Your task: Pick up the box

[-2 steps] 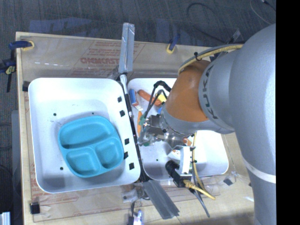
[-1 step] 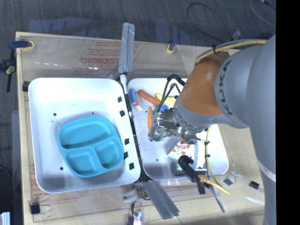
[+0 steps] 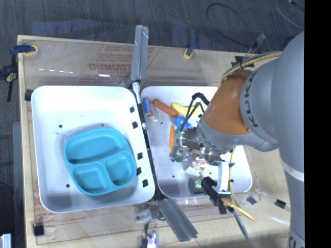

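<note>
Bench [image 3: 77, 66], two bins, one tray [image 3: 101, 160]

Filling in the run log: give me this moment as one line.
arm: over right bin | hand: low among small items | box: not identifiable | blue tray: left bin

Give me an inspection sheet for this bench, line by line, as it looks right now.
Surface: wooden bench bearing left bin and right bin.
Job's things: box not clearly told apart among the items under the wrist.
Clutter: blue tray in left bin; carrot, banana and small blue piece in right bin.
Gripper: gripper low over right bin; finger state unclear.
Cables: black cable looping at the wrist; yellow cable.
Surroundings: blue clamps at bench edge; dark floor.
</note>
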